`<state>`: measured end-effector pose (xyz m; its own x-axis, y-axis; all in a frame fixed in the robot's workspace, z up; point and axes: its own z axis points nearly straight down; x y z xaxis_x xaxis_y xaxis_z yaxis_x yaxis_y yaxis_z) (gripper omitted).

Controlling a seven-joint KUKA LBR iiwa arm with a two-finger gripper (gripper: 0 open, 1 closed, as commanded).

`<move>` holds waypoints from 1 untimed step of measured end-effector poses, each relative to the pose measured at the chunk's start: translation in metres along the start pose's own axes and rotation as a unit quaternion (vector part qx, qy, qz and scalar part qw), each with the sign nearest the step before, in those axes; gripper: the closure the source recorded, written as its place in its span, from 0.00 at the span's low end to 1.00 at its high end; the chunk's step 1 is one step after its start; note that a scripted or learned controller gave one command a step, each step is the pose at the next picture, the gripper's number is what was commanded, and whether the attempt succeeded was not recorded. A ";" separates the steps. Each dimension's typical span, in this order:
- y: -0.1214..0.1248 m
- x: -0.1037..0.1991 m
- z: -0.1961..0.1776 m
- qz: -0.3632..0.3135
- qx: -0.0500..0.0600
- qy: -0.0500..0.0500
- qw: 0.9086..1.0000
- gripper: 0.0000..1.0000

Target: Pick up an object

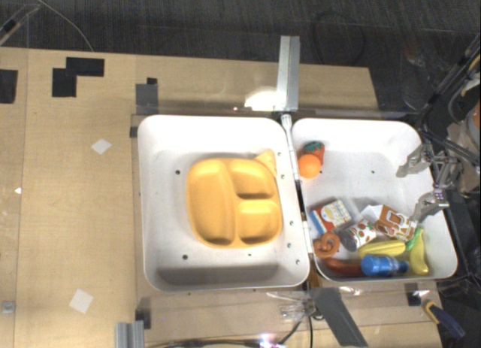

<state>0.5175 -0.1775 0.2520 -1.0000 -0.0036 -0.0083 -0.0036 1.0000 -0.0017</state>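
Observation:
The right white bin (376, 140) holds several small objects, mostly piled in its near part. An orange ball (309, 166) lies by the bin's left wall, with a red and green toy (315, 147) just behind it. Nearer are a blue and white carton (331, 215), a brown ring (326, 245), a brown and white packet (393, 222), a yellow banana (382, 249) and a blue bottle (379, 265). My gripper (421, 186) hangs over the bin's right side, open, nothing between its fingers. Its near fingertip (428, 206) is just above the packet and a yellow-green piece (417, 252).
The left white bin (161, 189) holds a yellow divided tray (233, 204). A metal post (288, 76) stands behind the wall between the bins. Dark cables and arm parts crowd the right edge. Bare white floor shows in the right bin's far middle.

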 end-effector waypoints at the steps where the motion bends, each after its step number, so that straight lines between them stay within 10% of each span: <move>1: 0.038 0.019 0.038 -0.050 0.000 0.000 0.999 0.00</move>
<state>0.4987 -0.1393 0.2140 -0.9947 -0.1027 -0.0076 -0.1027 0.9947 -0.0016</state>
